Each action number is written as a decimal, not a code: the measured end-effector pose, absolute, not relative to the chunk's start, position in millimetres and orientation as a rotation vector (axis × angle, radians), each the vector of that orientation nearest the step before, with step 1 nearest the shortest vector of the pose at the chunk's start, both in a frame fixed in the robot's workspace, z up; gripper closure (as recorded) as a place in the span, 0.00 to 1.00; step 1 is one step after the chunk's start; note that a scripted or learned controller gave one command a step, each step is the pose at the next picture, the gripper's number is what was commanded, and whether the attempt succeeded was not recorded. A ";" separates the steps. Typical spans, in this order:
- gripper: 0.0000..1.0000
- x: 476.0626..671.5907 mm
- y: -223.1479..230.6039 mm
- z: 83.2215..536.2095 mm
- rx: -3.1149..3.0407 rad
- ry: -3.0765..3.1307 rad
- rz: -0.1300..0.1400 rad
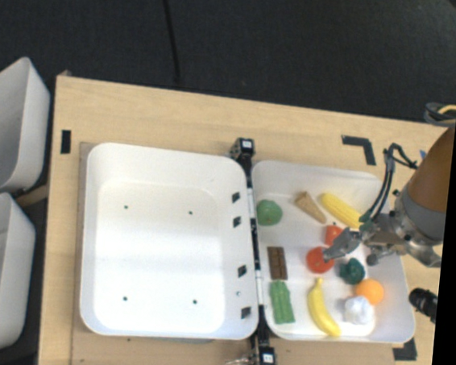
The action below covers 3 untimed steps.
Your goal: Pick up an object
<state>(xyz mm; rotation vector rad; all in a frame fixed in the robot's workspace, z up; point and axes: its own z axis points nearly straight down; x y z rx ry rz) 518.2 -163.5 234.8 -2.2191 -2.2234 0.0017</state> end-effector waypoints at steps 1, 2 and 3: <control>0.00 611.0 -225.2 168.6 -2.222 -2.226 0.002; 0.00 610.4 -220.8 125.6 -2.228 -2.232 -0.008; 0.00 640.8 -185.3 115.5 -2.235 -2.236 -0.018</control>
